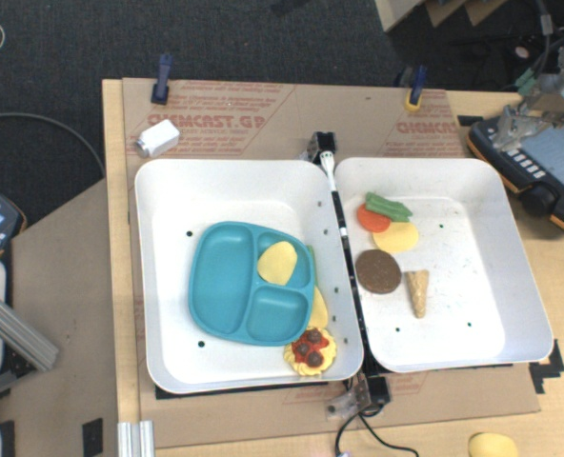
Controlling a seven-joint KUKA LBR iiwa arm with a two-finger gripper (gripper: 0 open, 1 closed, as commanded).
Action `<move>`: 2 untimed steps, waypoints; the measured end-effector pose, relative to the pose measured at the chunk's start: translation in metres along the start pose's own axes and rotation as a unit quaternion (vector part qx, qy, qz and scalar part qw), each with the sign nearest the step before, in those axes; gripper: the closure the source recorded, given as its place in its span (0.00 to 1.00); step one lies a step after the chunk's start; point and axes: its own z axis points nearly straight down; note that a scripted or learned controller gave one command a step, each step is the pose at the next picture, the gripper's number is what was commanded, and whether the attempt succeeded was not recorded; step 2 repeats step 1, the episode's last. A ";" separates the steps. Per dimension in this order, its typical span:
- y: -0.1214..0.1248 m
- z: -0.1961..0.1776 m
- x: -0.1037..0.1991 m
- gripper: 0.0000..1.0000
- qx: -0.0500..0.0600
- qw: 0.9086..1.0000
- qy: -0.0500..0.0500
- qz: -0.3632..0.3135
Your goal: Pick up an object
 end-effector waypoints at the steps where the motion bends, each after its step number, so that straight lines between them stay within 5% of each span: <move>1: -0.003 0.017 0.000 1.00 0.005 1.000 0.002 0.001; 2: -0.003 0.017 0.000 1.00 0.005 1.000 0.002 0.001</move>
